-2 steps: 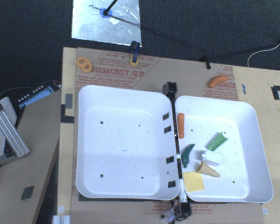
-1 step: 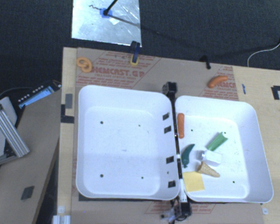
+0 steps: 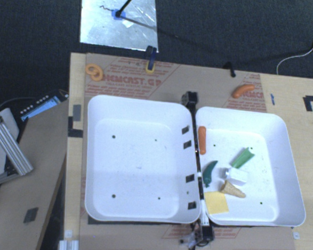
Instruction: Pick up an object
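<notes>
Everything pickable sits in the right bin (image 3: 288,152): the light green piece (image 3: 243,158) lies apart toward the worktop's far-right area, the easiest target. End effector state? Cannot tell.

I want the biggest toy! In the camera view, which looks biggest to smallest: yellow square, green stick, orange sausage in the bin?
1. Yellow square
2. Green stick and orange sausage look about alike, so I can't rank those.
</notes>
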`<act>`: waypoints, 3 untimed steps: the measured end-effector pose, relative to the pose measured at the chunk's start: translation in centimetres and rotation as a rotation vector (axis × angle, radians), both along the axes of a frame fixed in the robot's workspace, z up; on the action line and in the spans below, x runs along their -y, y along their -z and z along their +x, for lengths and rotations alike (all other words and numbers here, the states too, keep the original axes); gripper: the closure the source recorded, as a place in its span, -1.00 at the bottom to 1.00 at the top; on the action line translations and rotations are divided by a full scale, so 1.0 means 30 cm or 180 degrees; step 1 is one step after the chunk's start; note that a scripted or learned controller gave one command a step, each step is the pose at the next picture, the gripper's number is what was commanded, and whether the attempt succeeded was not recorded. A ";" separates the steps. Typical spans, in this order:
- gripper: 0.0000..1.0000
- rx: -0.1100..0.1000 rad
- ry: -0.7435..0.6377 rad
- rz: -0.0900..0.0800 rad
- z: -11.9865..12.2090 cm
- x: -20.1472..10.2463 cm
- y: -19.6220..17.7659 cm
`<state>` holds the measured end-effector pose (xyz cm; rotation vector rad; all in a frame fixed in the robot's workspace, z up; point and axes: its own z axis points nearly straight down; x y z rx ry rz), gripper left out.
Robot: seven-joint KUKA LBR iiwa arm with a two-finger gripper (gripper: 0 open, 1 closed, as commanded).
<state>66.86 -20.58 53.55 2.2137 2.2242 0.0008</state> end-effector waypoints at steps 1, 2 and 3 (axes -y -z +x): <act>1.00 0.0000 0.0000 0.0000 0.000 0.000 0.000; 1.00 0.0000 0.0000 0.0000 0.000 0.000 0.000; 1.00 0.0000 0.0000 0.0000 0.000 0.000 0.000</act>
